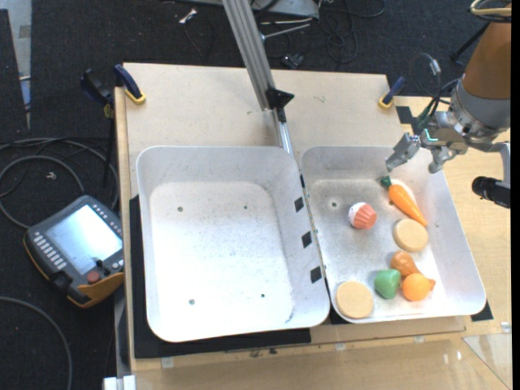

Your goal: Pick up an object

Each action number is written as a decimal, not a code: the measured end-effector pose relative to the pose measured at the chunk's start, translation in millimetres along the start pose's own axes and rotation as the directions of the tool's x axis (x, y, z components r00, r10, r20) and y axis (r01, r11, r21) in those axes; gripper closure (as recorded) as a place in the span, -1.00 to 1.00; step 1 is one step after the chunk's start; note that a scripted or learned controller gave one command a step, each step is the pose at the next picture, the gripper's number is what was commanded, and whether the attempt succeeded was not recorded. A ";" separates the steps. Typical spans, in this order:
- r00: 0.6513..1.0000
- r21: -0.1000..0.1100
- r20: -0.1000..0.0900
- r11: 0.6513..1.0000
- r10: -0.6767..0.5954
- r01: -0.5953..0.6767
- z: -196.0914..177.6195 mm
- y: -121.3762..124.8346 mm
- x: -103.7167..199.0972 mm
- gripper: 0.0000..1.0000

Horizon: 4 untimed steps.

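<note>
Carrot [405, 201] lies at the far right of the right bin [463, 258], just below the gripper [418, 154], whose fingers are spread and hold nothing. This looks like the approach step; next, descend and close around it.

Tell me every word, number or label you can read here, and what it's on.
None can be read.
Pendant: its screen glows, but any text is too small and blurred.
Black tabs along the bin divider: no lettering can be made out.
Toy food, such as the carrot, and the hand: no print shows.
</note>
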<state>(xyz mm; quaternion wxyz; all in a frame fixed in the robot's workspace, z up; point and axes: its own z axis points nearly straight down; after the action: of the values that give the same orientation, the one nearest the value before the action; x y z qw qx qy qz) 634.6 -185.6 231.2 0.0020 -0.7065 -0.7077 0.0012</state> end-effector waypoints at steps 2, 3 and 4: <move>1.000 0.001 0.001 1.000 0.003 -0.003 61.3 -0.8 -2.7 -1.00; 1.000 -0.009 0.004 1.000 0.003 -0.003 115.5 -6.0 -8.6 -1.00; 1.000 -0.023 0.014 1.000 0.002 -0.002 126.1 -0.5 -12.8 -1.00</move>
<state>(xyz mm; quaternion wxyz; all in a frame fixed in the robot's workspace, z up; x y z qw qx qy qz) 633.6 -198.2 105.0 -0.0111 -0.7070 -0.7071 -0.0022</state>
